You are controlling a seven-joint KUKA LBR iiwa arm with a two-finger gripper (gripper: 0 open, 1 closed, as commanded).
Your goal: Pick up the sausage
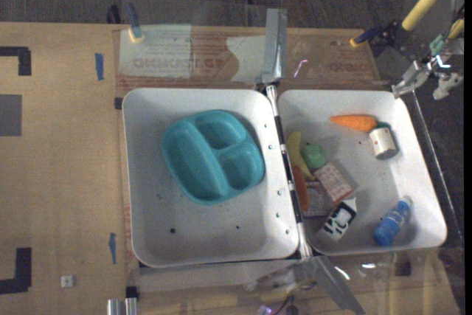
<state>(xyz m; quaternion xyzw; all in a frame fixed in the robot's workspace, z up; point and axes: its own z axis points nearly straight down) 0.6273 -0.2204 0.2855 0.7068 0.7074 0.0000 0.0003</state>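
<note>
Hovering gripper sat beyond right bin's far right corner, grip state impossible to tell; sausage lay along bin's left wall, well apart.

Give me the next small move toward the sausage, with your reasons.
Probably carry the gripper left and down over the right bin. It sits beyond that bin's upper right corner, while the sausage lies against the bin's left wall, beside the banana and the boxes.

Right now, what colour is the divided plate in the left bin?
Teal, plain; the plate shows clearest in the camera view.
</note>
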